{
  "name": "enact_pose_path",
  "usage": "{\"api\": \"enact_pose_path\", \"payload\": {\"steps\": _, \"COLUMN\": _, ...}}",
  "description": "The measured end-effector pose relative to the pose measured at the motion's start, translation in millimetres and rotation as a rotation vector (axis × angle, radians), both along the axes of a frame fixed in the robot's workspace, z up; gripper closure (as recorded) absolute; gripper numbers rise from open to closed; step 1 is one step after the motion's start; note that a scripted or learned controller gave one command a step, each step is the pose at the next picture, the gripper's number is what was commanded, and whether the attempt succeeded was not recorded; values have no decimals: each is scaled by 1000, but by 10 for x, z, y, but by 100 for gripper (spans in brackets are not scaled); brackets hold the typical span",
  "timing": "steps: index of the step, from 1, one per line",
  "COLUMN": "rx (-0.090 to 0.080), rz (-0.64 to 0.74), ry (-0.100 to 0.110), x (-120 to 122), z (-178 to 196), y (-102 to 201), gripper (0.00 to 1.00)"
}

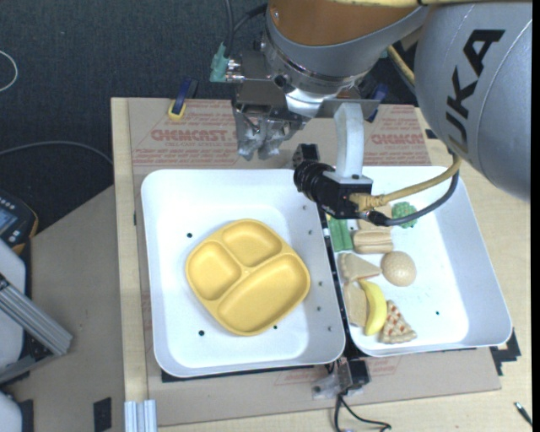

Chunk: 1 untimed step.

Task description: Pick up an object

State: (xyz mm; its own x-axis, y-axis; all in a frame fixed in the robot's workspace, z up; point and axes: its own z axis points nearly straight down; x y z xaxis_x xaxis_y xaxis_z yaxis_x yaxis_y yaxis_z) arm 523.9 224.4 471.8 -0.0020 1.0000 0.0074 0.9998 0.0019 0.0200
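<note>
the yellow three-compartment plastic tray (246,276) looks smooth and faintly glossy; the two shallow white plastic bins (169,253) look matt, on a printed cardboard sheet (181,133).

The arm (472,84) is a bulky, rounded grey casing with large dark lettering on its side and an orange band (337,17) above the wrist. Below sits a metallic gripper (266,139) with small green and blue connectors. A black fitting trails a yellow cable (413,190).
</note>
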Motion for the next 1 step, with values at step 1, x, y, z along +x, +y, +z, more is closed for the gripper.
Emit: {"api": "enact_pose_path", "payload": {"steps": 1, "rx": -10, "rz": -8, "ry": 25, "x": 218, "z": -439, "y": -511, "gripper": 100}}
